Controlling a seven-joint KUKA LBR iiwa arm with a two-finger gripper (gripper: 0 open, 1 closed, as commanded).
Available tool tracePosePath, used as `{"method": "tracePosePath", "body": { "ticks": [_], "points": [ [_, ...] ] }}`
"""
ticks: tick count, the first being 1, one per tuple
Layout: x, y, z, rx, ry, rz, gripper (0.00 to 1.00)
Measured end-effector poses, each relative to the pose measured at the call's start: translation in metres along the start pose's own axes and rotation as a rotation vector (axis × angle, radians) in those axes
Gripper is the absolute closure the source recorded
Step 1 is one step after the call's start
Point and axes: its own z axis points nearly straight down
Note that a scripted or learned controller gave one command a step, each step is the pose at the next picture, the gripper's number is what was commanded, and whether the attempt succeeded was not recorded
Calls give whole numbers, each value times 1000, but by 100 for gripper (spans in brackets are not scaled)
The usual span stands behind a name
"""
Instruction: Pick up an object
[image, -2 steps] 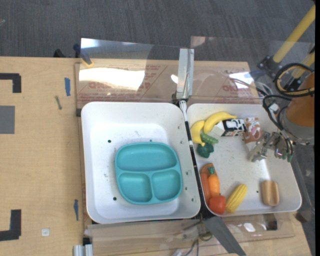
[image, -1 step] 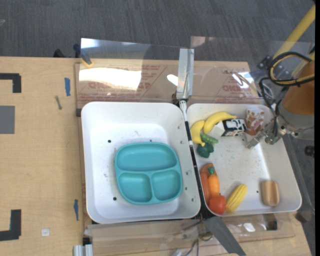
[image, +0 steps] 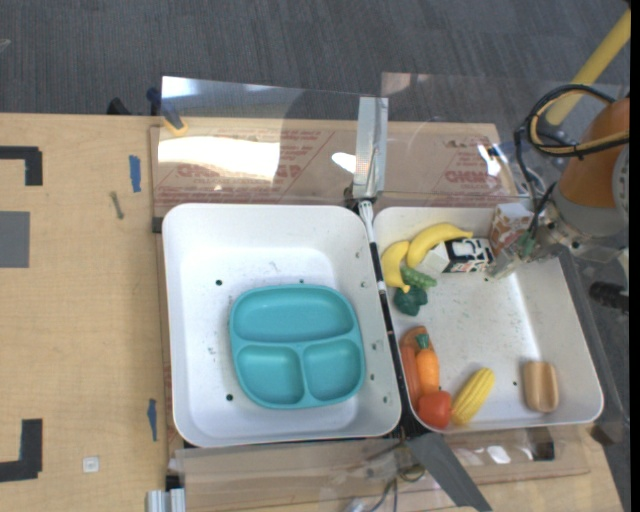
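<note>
Two shallow white bins are sitting side by side: the left bin is holding a turquoise plastic divided plate, and the right bin is holding the candidate objects. A yellow plastic banana is lying at the far left corner, touching a green toy broccoli; a small black-and-white box is resting just beside the banana. An orange toy carrot, a red toy tomato and a yellow toy corn cob are clustering along the near left wall, with a tan bread-like block lying apart to the right. The gripper is hanging over the far right corner, near the box; whether it is spread or pressed together cannot be told. The grey arm with its orange band is reaching in from the right, wrist angling down and leftward. A sound attempt is probably calling for descending squarely over one isolated item, such as the block, rather than the crowded cluster
</note>
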Motion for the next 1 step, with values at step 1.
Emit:
{"method": "tracePosePath", "body": {
  "ticks": [1],
  "points": [
    [-4,20,1,50,35,245,100]
  ]
}}
